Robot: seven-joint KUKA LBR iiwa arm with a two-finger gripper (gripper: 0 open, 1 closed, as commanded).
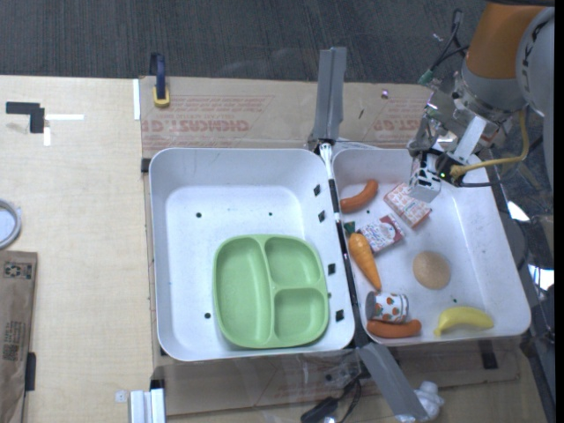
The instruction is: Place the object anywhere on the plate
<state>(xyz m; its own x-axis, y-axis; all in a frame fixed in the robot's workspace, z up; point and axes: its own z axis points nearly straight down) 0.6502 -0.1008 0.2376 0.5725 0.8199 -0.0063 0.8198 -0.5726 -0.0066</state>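
— Jaws: can you read them?

— No, I cannot tell; the grey arm's gripper (426, 176) hovers over the right white bin (502, 236), just above a small red-and-white carton (408, 206).

— And the green three-compartment plastic plate (270, 290)?

— It lies in the left white bin (176, 236) (toward the near side).

— What else crowds the right bin?

— A second carton (382, 233), orange sausage (358, 196), carrot (364, 259), tan egg-like ball (432, 270), yellow banana (464, 320), and a small can (388, 306) beside another sausage (393, 329).

Pale wooden bench (70, 192) with a cardboard sheet (238, 113), dark grey carpet floor (220, 16) beyond.
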